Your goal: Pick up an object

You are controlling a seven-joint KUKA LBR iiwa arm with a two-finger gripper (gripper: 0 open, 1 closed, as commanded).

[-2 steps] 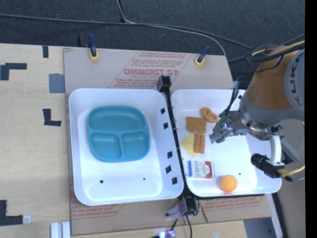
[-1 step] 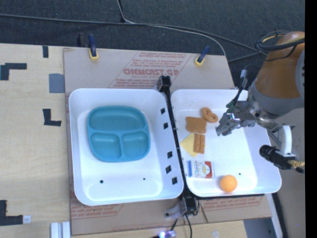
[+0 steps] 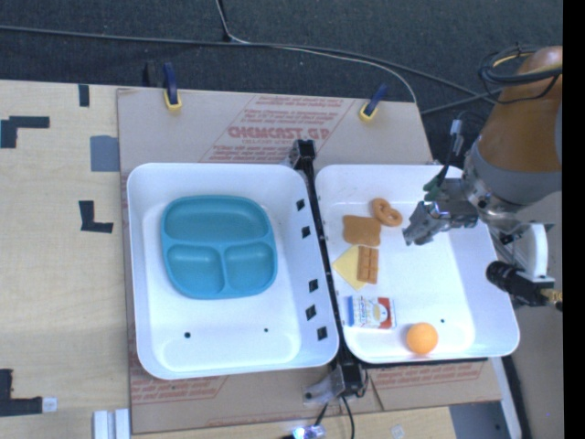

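Five small items lie in the right bin [image 3: 475,332], and the gripper [image 3: 421,227] hangs above that bin's middle, just right of the topmost of them, a pretzel-shaped snack [image 3: 387,212]. Whether its fingers are parted or closed cannot be told, and nothing is seen between them. Just left of and below the gripper sits a brown toast-like square [image 3: 360,230], with a yellow cheese slice [image 3: 347,269] and a small wafer [image 3: 367,263] below that. Further below lies a small white carton [image 3: 369,313], and an orange ball [image 3: 421,338] rests near the bin's lower edge. The left bin [image 3: 146,245] holds a teal divided plate [image 3: 219,246].
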